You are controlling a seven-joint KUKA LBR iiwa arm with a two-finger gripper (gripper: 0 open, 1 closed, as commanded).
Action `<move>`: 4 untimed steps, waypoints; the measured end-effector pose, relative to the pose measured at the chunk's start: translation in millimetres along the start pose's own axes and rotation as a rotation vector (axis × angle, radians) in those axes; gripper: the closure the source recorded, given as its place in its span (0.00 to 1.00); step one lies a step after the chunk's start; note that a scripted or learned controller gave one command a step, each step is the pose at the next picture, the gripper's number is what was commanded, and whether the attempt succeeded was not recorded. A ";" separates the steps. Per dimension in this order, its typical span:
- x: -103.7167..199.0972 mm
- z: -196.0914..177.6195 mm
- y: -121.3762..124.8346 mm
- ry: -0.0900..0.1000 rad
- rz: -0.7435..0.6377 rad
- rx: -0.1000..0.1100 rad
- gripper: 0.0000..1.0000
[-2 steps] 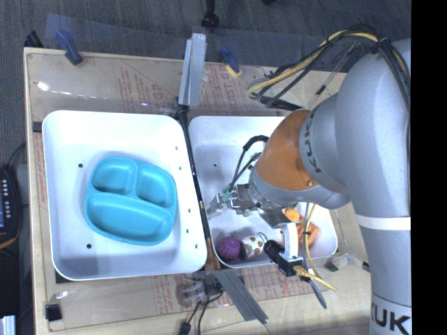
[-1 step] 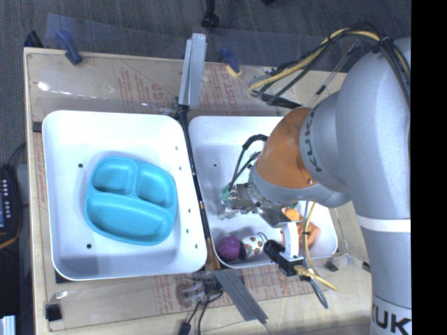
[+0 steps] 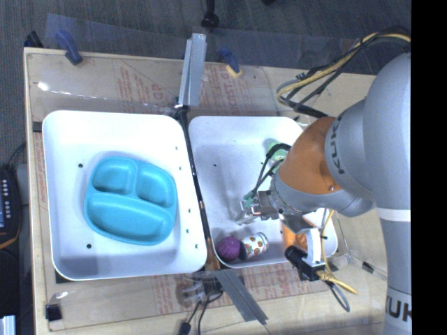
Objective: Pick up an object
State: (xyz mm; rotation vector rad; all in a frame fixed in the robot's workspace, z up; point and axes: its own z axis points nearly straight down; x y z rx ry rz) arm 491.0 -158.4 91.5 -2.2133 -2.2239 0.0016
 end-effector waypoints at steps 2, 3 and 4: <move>19.5 0.6 -15.1 -0.001 -0.003 0.001 0.00; 12.8 0.2 47.7 0.000 -0.002 0.000 0.00; 42.4 -2.5 -14.2 -0.014 0.008 -0.009 0.00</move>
